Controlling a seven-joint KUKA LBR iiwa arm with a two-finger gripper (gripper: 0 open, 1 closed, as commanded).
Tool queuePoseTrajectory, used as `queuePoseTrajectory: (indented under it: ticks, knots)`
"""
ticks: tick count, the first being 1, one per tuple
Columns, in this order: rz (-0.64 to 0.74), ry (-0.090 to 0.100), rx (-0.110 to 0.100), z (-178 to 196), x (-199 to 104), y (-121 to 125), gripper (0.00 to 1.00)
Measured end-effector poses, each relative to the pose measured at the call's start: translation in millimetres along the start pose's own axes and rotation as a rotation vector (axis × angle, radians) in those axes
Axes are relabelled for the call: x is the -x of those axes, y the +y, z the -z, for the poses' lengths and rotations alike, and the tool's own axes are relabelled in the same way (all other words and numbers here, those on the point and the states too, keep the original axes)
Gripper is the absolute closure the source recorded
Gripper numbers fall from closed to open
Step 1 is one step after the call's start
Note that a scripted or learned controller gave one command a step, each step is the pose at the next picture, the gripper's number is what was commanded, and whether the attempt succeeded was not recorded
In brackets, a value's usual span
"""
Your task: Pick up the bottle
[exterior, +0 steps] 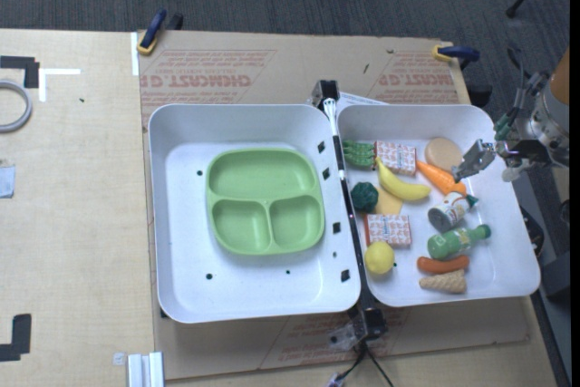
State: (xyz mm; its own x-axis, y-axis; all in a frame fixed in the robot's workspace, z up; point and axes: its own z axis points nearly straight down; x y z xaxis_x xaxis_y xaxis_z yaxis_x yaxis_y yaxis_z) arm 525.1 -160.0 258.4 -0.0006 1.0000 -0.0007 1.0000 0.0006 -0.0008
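Hanging over the far right part of the right bin [526,222], the gripper [473,160] points down and to the left, its dark fingers slightly parted with nothing between them, so I read it as open and empty. From those fingertips the green bottle [458,240] lies below and a little to the left in this view, toward the near edge of the bin, with a small grey-and-white item [450,213] sitting between the two. The bottle rests on its side, its long axis running left to right with a slight upward tilt toward the right, where the pale cap end sits; the fat green body is the left end. Just beneath the bottle are an orange sausage-shaped toy [443,265] and a tan cone [444,283], close enough to crowd a grasp. An orange carrot [441,177] lies just left of the fingertips. My guess is the gripper needs to travel toward the near edge and close across the bottle's narrow width, not along its length.
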Motion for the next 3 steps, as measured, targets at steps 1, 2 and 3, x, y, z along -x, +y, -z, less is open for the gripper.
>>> queuePoseTrajectory:
  ticks: [1,2,3]
  knots:
    - [0.001,-0.001,0.000,9.4,0.2,0.4,1.00]
    - [0.042,0.000,0.000,10.4,49.3,-47.6,1.00]
    - [-0.091,0.001,-0.001,16.2,-15.0,-47.5,1.00]
